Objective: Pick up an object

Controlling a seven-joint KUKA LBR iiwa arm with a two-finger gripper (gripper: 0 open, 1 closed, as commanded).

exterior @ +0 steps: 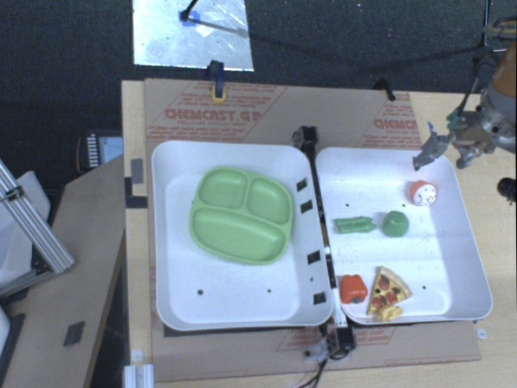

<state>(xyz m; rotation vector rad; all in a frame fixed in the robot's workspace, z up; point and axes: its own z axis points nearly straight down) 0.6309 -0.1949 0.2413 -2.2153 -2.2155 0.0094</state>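
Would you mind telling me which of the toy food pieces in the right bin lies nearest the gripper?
The round red-and-white toy piece, near the bin's far right corner, lies just below the gripper. The green pieces, red pepper and pizza slice lie farther away.

The arm (502,95) is grey metal, its rounded wrist housing pale and faintly glossy. Thin dark cables run along it — one crosses the upper part of the view toward its top. The pincer (443,152) is grey too, with two slim dark-tipped fingers (423,158), and small teal-green fittings sit near its base.
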